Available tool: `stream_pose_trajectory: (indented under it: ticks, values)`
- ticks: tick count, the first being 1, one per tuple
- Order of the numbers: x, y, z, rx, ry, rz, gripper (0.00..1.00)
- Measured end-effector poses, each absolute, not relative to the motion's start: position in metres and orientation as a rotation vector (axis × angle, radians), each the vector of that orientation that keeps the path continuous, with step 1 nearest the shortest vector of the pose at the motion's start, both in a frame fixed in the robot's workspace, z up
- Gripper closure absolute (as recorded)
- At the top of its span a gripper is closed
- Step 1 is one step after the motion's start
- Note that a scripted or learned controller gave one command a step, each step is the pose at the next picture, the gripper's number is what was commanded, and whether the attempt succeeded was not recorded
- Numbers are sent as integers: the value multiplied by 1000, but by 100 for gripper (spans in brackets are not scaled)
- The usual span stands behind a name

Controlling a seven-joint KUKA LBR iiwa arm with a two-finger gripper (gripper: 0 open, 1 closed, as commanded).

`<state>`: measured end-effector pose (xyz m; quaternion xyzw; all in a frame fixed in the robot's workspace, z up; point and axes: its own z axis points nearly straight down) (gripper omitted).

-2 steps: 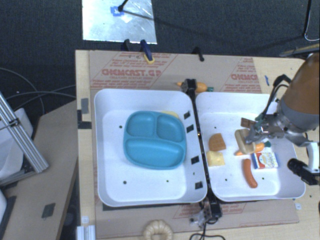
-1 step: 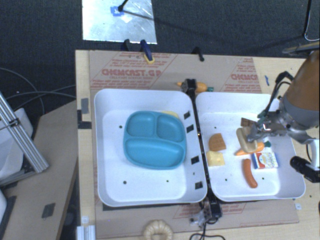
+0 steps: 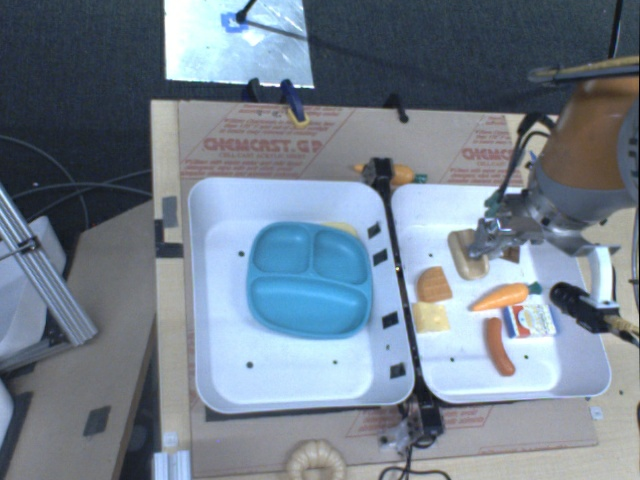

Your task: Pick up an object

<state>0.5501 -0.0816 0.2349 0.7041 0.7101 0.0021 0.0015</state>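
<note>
Left bin (image 3: 215,368) holds a blue divided plate (image 3: 308,278), lying flat near the middle. A pale yellowish thing peeks out just beyond the plate's far edge — too hidden to name.

Right bin (image 3: 580,378) holds the small items. Nearest the divider: a tan bread-like piece (image 3: 434,285), with a pale yellow cheese-like square (image 3: 431,316) just on its near side. Farther right, an orange carrot (image 3: 499,297) lies slanted; a red sausage (image 3: 499,346) lies nearer, and a small printed carton (image 3: 530,320) lies just right of the carrot.

At the far side of this bin, a beige block (image 3: 466,256) — the gripper (image 3: 489,238) is down right at it, touching or nearly so. Whether the jaws are spread or pressed together, I cannot tell.

A cream ring (image 3: 318,460) sits on the desk's near edge.
</note>
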Motion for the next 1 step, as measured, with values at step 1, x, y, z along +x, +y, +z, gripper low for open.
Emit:
stream_pose_trajectory:
  ticks: [1]
  values:
    - [584, -41, 218, 2210, 2230, 4, 100]
